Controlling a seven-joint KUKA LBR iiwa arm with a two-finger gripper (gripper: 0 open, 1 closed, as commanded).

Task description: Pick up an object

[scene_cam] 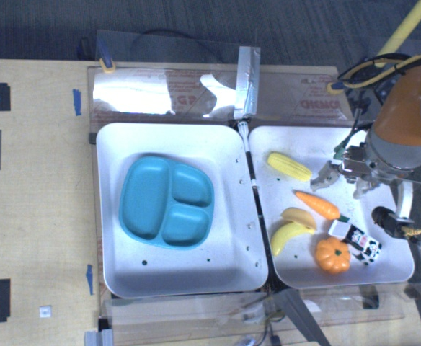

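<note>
Camera view: pincer (345, 178) hangs open above the carrot (317, 205).

Red print runs across the clear plastic sheet (218, 92) lying behind the two bins, at the upper middle of the frame. One patch of it sits near the centre and another toward the upper right, and both appear upside down. The letters are too small and blurred by glare to be made out. The small black-and-white box (360, 242) in the right bin, lower right, bears a pattern, but no words can be read on it.
</note>
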